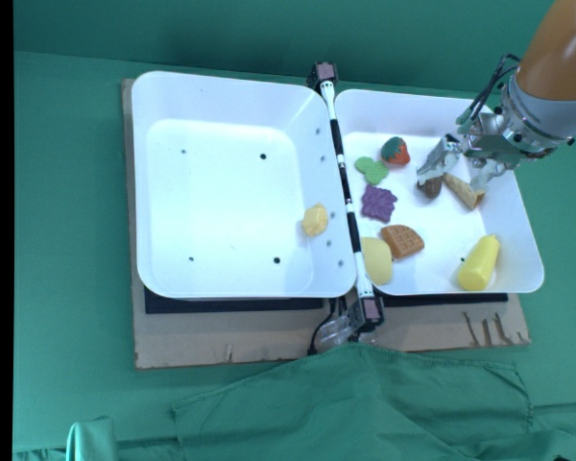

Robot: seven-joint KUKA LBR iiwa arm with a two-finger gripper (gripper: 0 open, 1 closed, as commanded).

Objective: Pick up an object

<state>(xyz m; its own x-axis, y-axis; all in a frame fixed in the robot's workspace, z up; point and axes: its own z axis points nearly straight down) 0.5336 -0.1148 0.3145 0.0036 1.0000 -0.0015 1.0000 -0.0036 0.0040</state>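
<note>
Step in hand: the gripper [458, 164] hangs over the back part of the right bin [523, 248], seemingly lining up on the brown and tan pieces beneath it.
How to do it well: judging from the crowding, the arm should come straight down so one finger lands on each side of a single piece, close only once the fingers are low, and lift without dragging the neighbour along. The two pieces lie touching, so a centred descent matters; a skewed one could nudge both aside.
Arm pose: the grey wrist with its orange band [566, 32] reaches in from the right edge, tilted downward and toward the bin's centre.
Gripper state: the two fingers appear spread apart, with nothing visibly gripped between them.
Likely target: a dark brown lump [429, 188] and a tan wedge [464, 191], just below the fingers, near the right bin's back wall.
Other things in right bin: a red strawberry [396, 150] and green leaf shape [371, 170] toward the back left corner; a purple cluster [378, 203], a waffle [401, 241] and a pale yellow piece [376, 260] along the left wall; a yellow cylinder [479, 263] near the front right corner.
Left bin [173, 94]: a small yellow piece [315, 221] by its right wall.
</note>
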